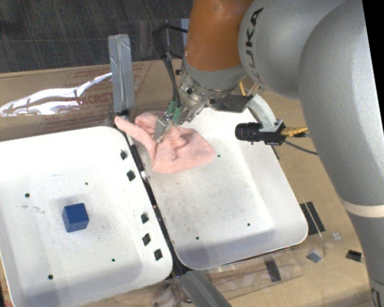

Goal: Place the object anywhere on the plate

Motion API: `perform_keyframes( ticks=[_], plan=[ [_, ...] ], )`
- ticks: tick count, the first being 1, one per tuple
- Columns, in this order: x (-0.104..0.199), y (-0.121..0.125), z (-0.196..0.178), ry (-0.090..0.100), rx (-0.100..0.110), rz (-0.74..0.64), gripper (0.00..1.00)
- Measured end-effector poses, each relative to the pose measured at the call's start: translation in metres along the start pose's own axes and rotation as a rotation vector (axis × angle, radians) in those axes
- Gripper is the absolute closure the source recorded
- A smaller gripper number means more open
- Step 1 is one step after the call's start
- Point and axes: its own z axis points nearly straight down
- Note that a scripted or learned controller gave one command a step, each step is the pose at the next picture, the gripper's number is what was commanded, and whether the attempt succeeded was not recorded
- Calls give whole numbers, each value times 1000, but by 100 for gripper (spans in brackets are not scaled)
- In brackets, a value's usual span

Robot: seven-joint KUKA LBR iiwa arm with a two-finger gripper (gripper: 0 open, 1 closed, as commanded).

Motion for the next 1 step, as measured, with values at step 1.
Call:
perform_keyframes(
  ticks=[1],
  plan=[
    [45, 22, -9, 0, 1, -406, 100]
  ],
)
